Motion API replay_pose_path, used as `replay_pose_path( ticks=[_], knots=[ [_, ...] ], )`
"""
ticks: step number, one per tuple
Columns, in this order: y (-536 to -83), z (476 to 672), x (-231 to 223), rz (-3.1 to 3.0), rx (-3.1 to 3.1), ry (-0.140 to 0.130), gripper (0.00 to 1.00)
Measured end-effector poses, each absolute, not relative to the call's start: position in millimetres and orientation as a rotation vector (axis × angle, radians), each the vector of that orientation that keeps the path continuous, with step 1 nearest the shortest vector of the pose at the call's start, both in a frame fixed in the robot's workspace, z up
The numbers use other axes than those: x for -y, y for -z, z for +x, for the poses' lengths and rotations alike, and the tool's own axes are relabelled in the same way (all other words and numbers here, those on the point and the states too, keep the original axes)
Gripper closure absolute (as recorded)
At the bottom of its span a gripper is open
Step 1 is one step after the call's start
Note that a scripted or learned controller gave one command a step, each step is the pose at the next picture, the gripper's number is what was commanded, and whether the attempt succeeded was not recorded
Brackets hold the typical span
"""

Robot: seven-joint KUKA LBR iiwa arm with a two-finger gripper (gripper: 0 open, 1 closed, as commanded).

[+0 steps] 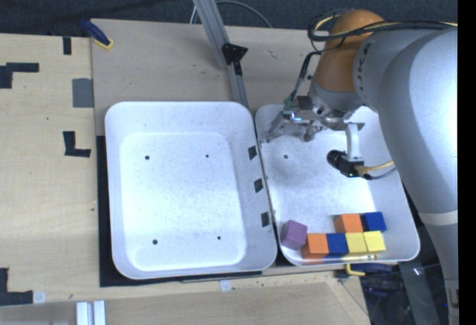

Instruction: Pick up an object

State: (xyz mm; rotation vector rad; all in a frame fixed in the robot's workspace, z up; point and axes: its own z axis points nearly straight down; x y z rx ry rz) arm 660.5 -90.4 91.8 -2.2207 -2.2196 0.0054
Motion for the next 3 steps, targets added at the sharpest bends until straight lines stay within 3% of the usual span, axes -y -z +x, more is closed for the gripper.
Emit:
replay_pose_path(
  ticks=[1,2,3],
  knots=[
    [-91,613.7,90,-2.220,2.218,-0.007,0.00],
    [-91,586.6,92,-2.219,2.219,-0.006,0.00],
    [-94,573.0,91,-2.220,2.220,-0.004,0.00]
  ],
)
